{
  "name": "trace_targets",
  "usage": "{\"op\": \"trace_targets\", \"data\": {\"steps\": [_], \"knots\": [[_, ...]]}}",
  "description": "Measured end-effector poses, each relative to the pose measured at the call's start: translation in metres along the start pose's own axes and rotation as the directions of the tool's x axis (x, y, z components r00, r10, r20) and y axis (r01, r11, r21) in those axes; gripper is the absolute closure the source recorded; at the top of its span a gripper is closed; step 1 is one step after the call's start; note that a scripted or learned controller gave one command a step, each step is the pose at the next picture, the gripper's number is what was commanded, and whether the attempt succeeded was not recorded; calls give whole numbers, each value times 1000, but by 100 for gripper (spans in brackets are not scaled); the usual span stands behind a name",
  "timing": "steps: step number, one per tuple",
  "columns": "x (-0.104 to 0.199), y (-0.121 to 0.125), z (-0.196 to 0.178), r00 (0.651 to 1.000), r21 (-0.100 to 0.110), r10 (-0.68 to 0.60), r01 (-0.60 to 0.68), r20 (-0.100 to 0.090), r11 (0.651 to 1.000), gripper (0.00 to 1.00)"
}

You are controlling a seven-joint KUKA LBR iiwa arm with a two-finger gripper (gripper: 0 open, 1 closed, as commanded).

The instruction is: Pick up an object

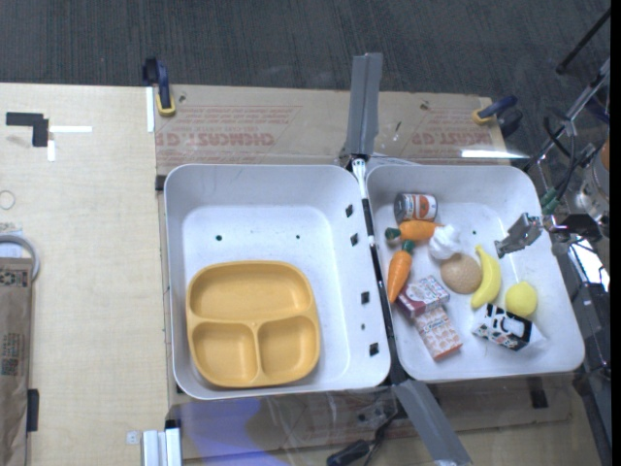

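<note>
Banana just beside hand

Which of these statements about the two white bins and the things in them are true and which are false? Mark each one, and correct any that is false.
1. The yellow tray lies in the left bin. True.
2. The tray has three compartments. True.
3. The banana lies in the left bin. False: it lies in the right bin, among the other food items.
4. The pincer holds the carrot. False: the carrot lies on the bin floor near the divider, apart from the pincer, which is by the bin's right side.
5. The small can lies toward the far end of the right bin. True.
6. The lemon sits in the tray. False: it lies in the right bin beside the banana.
</note>
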State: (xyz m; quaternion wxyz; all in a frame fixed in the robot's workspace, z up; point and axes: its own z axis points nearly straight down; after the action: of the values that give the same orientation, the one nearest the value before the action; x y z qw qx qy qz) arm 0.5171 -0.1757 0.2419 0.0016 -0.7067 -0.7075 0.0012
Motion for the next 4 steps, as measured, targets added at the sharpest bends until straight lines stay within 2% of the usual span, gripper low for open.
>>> {"op": "trace_targets", "data": {"steps": [1,2,3,4], "knots": [[-16,64,150,1000,-4,-19,19,1,1000,0],[-18,17,150,999,-3,-46,46,0,999,0],[-8,60,151,1000,-2,21,-21,1,1000,0],[33,91,150,994,-2,112,-112,1,994,0]]}}
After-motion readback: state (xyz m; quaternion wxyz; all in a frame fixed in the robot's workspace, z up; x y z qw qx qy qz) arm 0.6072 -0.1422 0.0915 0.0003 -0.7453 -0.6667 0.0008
